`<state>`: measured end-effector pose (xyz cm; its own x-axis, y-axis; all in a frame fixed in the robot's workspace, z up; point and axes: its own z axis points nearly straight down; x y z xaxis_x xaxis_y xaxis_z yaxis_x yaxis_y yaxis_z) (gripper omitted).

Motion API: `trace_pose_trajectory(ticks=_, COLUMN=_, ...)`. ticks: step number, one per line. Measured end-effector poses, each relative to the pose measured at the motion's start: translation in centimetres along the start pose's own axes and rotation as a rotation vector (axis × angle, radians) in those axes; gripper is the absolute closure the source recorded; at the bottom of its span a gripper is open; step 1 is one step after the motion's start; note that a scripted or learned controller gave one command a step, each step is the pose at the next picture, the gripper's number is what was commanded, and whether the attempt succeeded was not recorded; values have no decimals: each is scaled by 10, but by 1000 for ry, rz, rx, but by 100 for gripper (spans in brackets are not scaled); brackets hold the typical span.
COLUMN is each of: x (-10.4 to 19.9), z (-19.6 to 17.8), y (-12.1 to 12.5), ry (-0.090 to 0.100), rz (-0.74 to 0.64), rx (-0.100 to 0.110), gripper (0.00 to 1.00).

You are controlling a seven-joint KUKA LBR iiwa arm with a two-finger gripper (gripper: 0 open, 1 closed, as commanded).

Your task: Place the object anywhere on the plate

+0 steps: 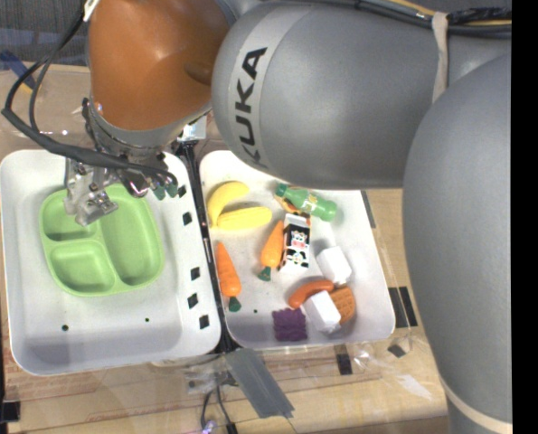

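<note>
The gripper (89,199) hangs over the far-left compartment of the green plate (133,242) in the left bin (24,333). I cannot tell how the claw stands, and no object shows clearly in it. The toys, bananas (232,208), carrots (227,274), a green bottle (309,202) and others, lie in the right bin (377,324). This looks like the release step; if nothing was carried, the next move is a fresh pick there.

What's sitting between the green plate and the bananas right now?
In the camera view, between the green plate and the bananas run the two bins' adjoining rims. The nearest carrot lies just inside the right bin, lower than that line.
</note>
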<state>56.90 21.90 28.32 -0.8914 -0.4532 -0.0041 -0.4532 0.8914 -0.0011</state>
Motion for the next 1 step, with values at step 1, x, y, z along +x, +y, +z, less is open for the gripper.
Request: trace_pose_trajectory(ticks=1, x=31, z=58, y=16, ry=6, rz=-312, rx=-2, gripper=100)
